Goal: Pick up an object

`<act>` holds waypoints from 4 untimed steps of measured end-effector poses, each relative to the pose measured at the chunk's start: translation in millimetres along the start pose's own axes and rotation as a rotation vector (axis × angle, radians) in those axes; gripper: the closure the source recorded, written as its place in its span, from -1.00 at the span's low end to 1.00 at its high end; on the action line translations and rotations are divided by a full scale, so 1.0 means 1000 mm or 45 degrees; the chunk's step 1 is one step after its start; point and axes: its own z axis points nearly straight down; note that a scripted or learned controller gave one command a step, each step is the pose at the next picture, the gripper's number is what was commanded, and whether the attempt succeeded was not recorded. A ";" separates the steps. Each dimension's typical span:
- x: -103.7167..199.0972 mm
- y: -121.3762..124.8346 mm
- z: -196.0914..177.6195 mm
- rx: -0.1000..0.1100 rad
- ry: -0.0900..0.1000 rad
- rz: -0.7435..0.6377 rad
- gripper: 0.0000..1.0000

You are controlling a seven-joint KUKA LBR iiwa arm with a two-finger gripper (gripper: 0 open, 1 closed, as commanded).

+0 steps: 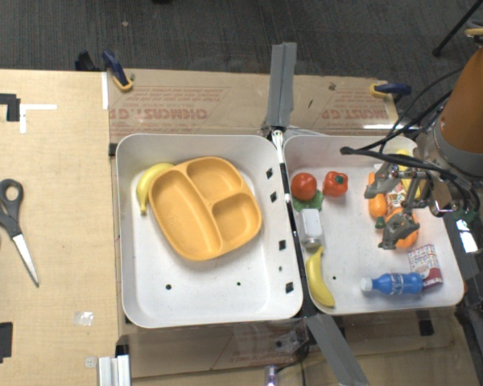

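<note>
In the camera view, the gripper is seen low over the right bin, right of the tomato. An orange object lies just beside its upper left; whether anything is gripped, or how wide the jaws stand, cannot be told.

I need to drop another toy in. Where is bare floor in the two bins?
Free: the left bin below the yellow plate, and the right bin between the banana, tomato and blue bottle. Crowded: its right side, by the gripper.
</note>
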 end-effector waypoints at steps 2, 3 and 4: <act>-0.132 -0.091 0.182 0.001 -0.005 0.499 -1.00; -0.134 -0.090 0.171 0.004 -0.013 0.492 1.00; -0.137 -0.021 0.080 0.001 -0.003 0.710 1.00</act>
